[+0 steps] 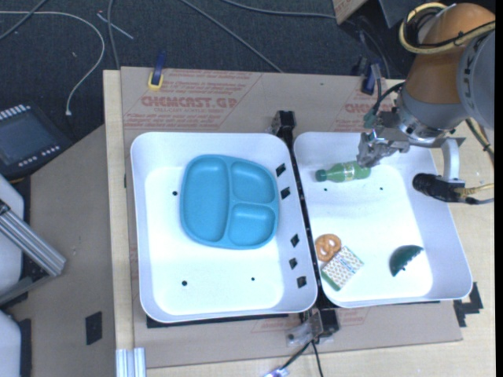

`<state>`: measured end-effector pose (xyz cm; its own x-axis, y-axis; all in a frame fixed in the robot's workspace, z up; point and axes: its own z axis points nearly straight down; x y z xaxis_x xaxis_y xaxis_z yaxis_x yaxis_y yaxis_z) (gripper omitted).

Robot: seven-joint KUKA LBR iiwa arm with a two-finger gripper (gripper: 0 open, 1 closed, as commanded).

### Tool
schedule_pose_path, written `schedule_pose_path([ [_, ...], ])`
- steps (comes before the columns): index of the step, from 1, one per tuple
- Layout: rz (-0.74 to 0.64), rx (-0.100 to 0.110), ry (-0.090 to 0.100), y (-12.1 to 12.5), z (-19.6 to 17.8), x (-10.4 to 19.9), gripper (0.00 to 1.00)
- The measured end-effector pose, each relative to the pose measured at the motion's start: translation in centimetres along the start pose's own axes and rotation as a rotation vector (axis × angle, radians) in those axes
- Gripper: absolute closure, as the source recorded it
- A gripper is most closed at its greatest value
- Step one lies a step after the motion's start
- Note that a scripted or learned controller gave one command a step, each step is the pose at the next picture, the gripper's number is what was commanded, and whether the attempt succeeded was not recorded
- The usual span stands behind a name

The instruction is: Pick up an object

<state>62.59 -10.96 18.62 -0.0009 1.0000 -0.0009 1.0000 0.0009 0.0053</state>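
In the right bin [440,285] lie a green bottle [343,173] on its side near the back, a brown pretzel [328,247], a patterned packet [343,267] and a dark green wedge [405,258] near the front. My gripper [369,156] hangs over the back of the right bin, its tip right at the bottle's right end. The bottle rests on the bin floor. Whether the gripper touches it I cannot tell.
The left bin [157,234] holds a blue divided plate [229,201]. A black divider with clips [294,210] runs between the bins. The arm's orange band [446,45] rises at the top right, with a black cable fitting [436,186] by the right bin's rim.
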Motion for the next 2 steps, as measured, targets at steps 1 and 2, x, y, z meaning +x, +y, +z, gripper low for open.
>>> schedule_pose_path([
  [1,0.0,0.002,0.001,0.1,-2.0,0.0,1.0],
  [2,-0.005,0.003,0.003,1.1,-2.2,5.3,1.0],
])
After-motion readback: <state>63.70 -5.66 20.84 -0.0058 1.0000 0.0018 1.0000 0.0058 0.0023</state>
